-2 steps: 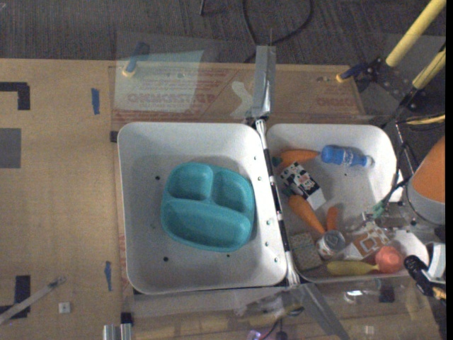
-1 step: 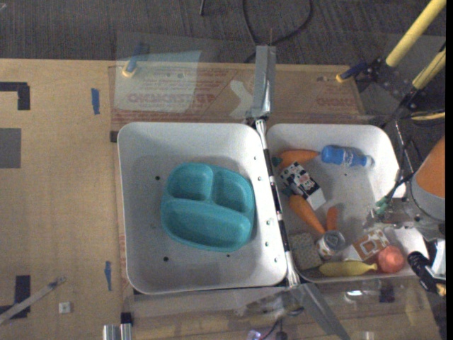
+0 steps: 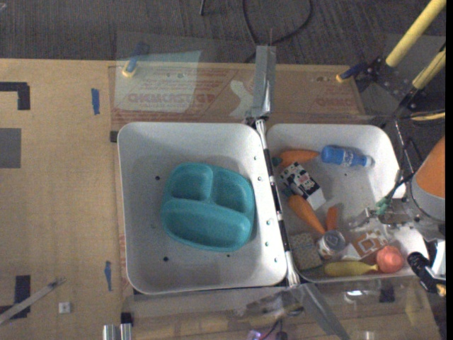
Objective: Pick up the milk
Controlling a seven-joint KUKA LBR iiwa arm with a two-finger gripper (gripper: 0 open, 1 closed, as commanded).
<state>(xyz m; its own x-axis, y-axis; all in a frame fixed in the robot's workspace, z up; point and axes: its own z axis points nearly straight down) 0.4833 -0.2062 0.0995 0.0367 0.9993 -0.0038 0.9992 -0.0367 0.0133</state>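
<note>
- The milk (image 3: 301,180), a small cow-patterned carton, lies in the right bin (image 3: 386,139) near its left wall, between two carrots (image 3: 306,213).
- The gripper (image 3: 386,214) hovers well apart at the right edge; whether it is open, I cannot tell.
- Approach stage: next, it must travel left over the carton.

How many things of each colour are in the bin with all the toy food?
Orange carrot-shaped pieces: 3
Blue plastic bottle: 1
Black-and-white cow-patterned milk carton: 1
Yellow banana-shaped toy: 1
Pink round toy: 1
Silver can: 1
Tan speckled square: 1
Total: 9
</note>
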